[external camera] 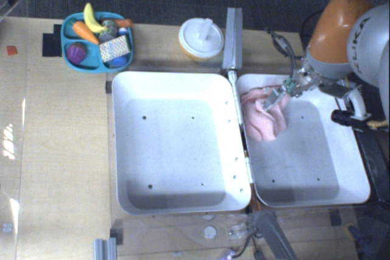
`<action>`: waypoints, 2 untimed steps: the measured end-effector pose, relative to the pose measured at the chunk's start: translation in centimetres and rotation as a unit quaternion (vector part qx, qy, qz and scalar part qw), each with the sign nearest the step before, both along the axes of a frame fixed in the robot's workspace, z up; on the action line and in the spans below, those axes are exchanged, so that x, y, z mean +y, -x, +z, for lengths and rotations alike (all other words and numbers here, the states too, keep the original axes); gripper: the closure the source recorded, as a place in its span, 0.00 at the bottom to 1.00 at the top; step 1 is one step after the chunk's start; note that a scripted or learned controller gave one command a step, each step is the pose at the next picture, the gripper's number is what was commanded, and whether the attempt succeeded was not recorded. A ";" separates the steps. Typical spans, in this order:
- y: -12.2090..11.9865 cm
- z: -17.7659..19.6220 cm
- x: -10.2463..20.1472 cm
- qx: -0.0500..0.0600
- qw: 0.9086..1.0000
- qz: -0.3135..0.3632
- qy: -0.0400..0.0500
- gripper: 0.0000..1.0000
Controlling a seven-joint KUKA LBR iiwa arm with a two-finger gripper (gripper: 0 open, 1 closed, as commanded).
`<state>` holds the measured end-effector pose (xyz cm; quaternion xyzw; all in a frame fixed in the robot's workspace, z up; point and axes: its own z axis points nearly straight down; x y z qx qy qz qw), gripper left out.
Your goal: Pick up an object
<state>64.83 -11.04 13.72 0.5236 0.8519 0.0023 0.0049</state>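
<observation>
At the far left of the worktop (55, 149) we see a small red tag (11, 50) and a black square (51, 44). Just beside the square sits a blue tray (69, 62) with divided compartments, carrying a banana (92, 19), a carrot (84, 31), a purple piece (76, 53) and a speckled block (116, 48). Further right, behind the bins, stands a white lidded cup (201, 38) with a yellow rim, just beside a grey metal post (232, 39).

The left bin (177, 143) takes up the middle of the view; we see only its white floor with a few dark dots. A narrow seam with screws separates it from the right bin (311, 161).

In the right bin, a pink cloth (262, 120) lies crumpled in the back left corner, close against the left wall. The gripper (277, 98) is low over the cloth's upper right edge, its fingers pointing down and left towards the fabric. They appear to touch or press into the cloth, but we cannot tell whether they are spread or closed, nor whether any fabric sits between them.

Behind the gripper, the grey arm (372, 45) with its orange band (338, 24) reaches in from the right, with a cable looping above it.
</observation>
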 end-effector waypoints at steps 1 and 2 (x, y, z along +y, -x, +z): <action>-2.3 4.1 -6.5 -0.001 0.996 0.086 0.002 0.00; -2.0 -2.6 -3.3 0.006 0.995 0.097 0.002 0.00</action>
